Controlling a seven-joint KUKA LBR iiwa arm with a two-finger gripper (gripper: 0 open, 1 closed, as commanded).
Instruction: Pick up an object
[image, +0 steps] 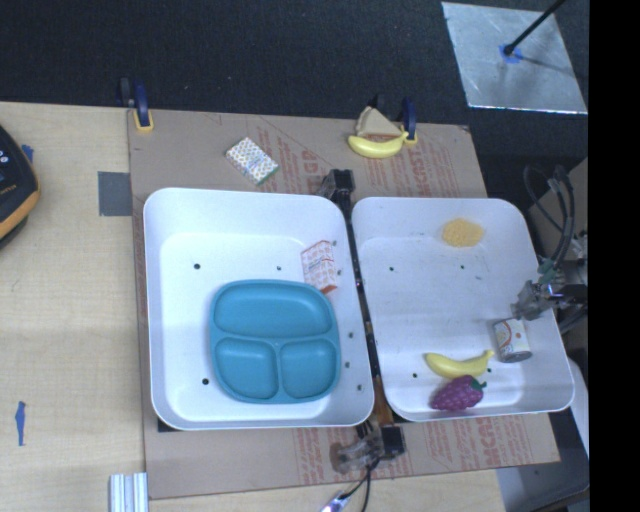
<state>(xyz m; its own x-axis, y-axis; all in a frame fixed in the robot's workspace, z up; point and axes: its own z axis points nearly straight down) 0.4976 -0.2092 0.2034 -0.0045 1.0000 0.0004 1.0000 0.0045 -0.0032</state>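
Currently the gripper (527, 303) sits at the right rim of the right shallow white bin (400, 225), low over the tray floor, just beside a small grey-and-white cylindrical can (512, 340) lying on its side. Nearest candidates for the pick: that can, then the yellow plastic banana (457, 362) and the purple plastic grape bunch (456, 395), which touch each other near the bin's front edge; a flat round yellow-orange cookie-like piece (462, 233) lies well apart at the far side. Judgement: the can is the sensible target, being closest and clear of its neighbours. To do it well, centre over the can's body, align the jaws across its short axis so it cannot roll away, and descend clear of the bin wall, which is close on the right. State of the jaws: cannot tell how far open they stand, the metal parts are too small and blurred. Nothing is visibly held between them; contact with the can is not evident.
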